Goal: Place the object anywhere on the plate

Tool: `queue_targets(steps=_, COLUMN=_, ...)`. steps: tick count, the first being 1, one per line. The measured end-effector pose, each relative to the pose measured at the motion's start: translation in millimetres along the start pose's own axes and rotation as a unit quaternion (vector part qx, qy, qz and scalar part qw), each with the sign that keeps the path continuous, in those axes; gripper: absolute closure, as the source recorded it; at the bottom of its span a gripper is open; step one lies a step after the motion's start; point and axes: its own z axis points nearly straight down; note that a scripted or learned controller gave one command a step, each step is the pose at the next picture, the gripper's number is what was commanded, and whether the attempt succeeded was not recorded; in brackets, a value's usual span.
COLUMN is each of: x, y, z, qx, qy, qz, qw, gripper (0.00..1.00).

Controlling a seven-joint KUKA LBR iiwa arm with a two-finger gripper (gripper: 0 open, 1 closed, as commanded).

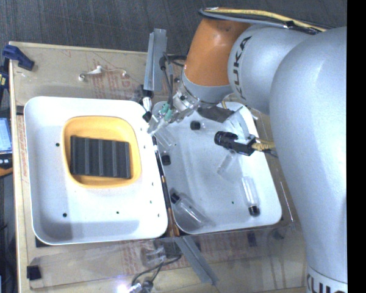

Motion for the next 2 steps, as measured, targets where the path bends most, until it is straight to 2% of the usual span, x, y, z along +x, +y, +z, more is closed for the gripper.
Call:
queue_targets(steps=1, x=32.0, y=0.1, z=1.7, qx=0.001, qy=0.0, qz=-0.08, qw=0.9968, gripper=1.0)
queue_targets(steps=2, x=31.5, y=-0.1, z=1.6, qx=0.0, qy=0.0, qz=-0.079, qw=0.9969, gripper=0.0)
